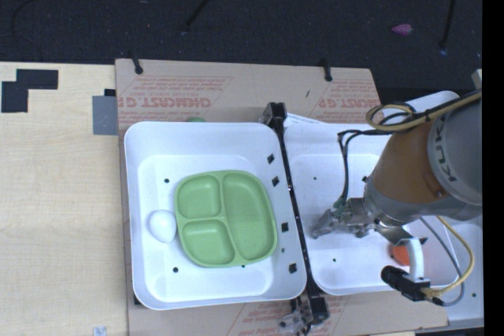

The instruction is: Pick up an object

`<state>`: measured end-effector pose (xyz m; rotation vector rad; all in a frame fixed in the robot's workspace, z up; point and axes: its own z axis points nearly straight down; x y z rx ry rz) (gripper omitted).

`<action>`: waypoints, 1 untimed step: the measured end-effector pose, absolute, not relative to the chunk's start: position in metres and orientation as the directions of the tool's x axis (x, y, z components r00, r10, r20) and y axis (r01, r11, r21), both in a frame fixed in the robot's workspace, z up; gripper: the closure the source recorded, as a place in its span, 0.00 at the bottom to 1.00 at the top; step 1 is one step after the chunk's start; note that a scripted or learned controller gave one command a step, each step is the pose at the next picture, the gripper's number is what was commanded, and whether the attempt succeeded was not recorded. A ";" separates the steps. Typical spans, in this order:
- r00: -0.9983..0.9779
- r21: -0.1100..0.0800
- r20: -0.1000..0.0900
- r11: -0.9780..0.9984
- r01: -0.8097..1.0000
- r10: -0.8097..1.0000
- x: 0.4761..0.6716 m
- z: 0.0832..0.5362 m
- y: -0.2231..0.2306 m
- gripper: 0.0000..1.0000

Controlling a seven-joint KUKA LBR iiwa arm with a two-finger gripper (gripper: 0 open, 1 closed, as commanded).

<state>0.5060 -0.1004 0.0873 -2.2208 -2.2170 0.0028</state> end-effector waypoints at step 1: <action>0.009 -0.003 0.002 -0.009 1.000 1.000 0.506 0.099 -0.102 1.00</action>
